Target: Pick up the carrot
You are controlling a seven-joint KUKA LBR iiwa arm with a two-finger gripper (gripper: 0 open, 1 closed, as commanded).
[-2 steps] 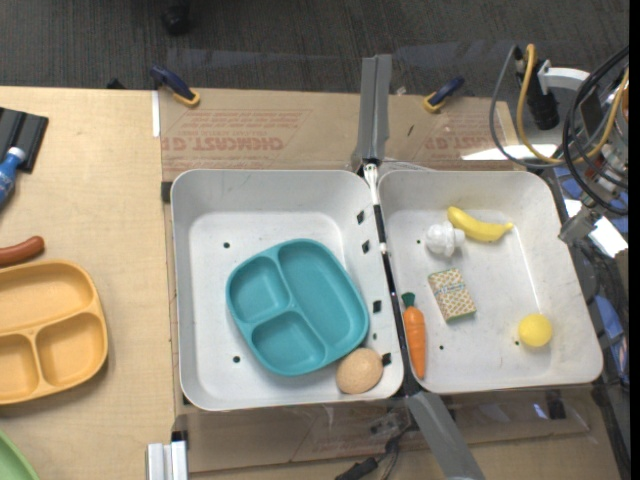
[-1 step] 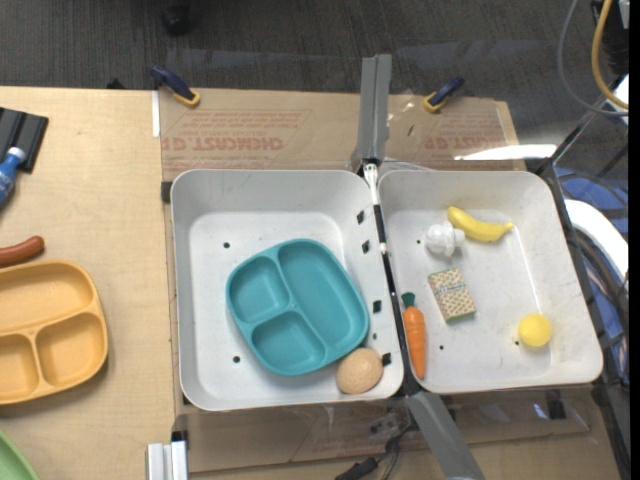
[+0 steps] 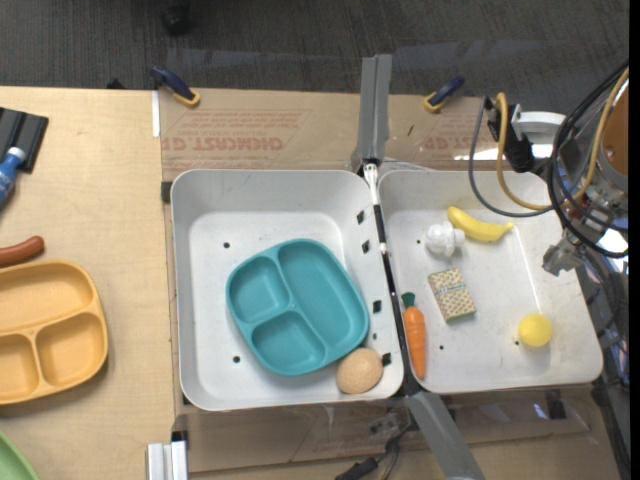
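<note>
On the worktop [image 3: 100, 158], the left bin [image 3: 200, 208] holds a teal divided plate [image 3: 296, 306] with a tan egg-shaped piece [image 3: 359, 372] at its near right corner. The right bin [image 3: 570, 368] holds the carrot [image 3: 415, 340], lying along its near left wall, plus a banana [image 3: 479, 225], a patterned block [image 3: 452, 294] and a yellow ball [image 3: 535, 330]. The tool [image 3: 565, 255] hangs at that bin's right edge, well apart from the carrot; whether it is open or closed cannot be told.
</note>
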